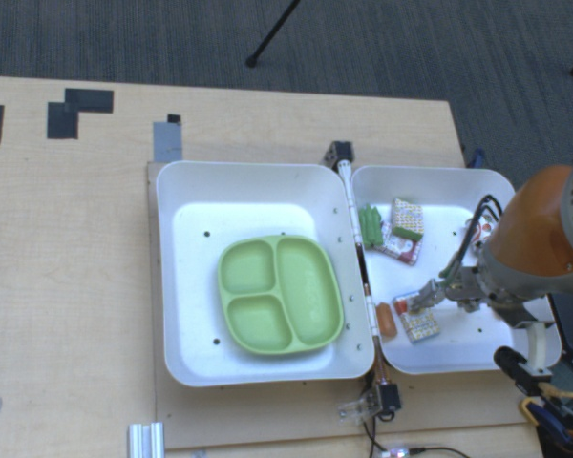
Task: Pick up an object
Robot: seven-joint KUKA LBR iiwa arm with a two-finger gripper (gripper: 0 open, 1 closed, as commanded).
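So the arm [540,241] comes in from the right, grey with that big orange band, and it's hanging over the right bin [458,184]. The gripper [422,303] is down low in the front half of that bin, pointing left toward the divider between the two bins. Can't really tell how far apart its tips are, it's all a grey blur at that end, and I can't see anything clearly pinched in there.

Right under the gripper, touching or nearly touching it, there's a small checkered packet [421,325] lying flat on the bin floor. Just left of that, against the bin's left wall, is a little orange thing [387,320], kind of carrot or sausage shaped. Further back in the same bin you've got a green object [371,225] lying along the left wall, and beside it two snack-type packets: one speckled [407,217] and one with red on it [399,246], overlapping a bit.

The left bin [186,194] has a light green divided plate [281,295] in it, three compartments, sitting toward the front right of the bin.

Both bins sit side by side on a pale wood worktop [67,256] with some dark tape squares [76,111] up at the back left.
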